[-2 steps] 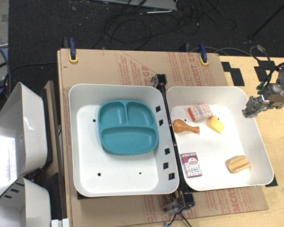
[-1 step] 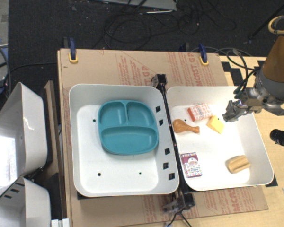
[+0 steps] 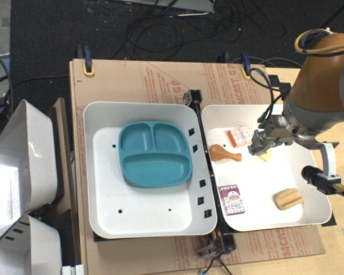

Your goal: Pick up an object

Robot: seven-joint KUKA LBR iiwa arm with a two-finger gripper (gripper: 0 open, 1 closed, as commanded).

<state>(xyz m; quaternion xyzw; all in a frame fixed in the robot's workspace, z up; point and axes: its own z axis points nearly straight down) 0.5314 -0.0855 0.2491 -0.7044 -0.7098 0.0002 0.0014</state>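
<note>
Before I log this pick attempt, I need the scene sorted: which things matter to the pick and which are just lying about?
For the job:
gripper
drumstick toy
pink box
yellow piece
bread roll
pink card packet
right bin

Lying about:
teal divided plate
left bin

Drumstick, bread roll — right bin

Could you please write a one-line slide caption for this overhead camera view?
KUKA arm's claw hovers in the right bin near a toy drumstick; a teal divided plate sits in the left bin.
</note>
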